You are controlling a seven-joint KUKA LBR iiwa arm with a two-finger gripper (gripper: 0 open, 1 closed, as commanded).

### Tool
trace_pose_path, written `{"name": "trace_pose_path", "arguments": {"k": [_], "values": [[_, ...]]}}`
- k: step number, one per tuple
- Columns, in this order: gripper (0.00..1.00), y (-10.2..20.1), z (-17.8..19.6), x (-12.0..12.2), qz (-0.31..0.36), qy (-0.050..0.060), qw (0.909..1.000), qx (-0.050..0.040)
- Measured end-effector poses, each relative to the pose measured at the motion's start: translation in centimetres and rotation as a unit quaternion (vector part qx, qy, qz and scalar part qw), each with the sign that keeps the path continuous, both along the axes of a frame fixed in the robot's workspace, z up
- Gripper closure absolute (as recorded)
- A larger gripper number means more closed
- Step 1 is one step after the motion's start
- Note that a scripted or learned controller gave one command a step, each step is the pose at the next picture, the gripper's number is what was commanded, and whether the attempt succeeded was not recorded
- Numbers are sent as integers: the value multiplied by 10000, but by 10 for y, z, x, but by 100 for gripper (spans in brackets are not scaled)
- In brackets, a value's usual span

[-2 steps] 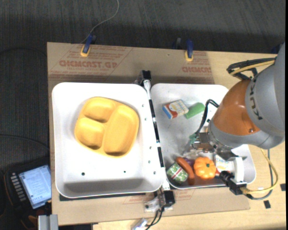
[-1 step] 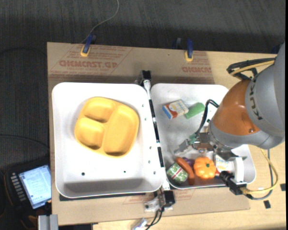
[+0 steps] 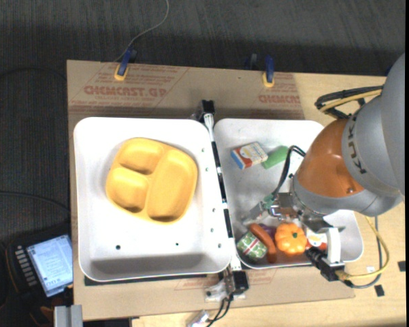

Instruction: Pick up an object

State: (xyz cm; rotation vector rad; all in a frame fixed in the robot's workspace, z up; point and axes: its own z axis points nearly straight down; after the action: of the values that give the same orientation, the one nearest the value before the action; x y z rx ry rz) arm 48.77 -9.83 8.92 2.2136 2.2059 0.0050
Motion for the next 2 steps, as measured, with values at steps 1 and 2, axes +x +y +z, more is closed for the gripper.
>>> {"name": "trace_pose_path", "arguments": {"k": [1,2], "values": [[100,1,11,2,1,-15,10000,11],[100,73,124,26,25,63,10000,46]]}}
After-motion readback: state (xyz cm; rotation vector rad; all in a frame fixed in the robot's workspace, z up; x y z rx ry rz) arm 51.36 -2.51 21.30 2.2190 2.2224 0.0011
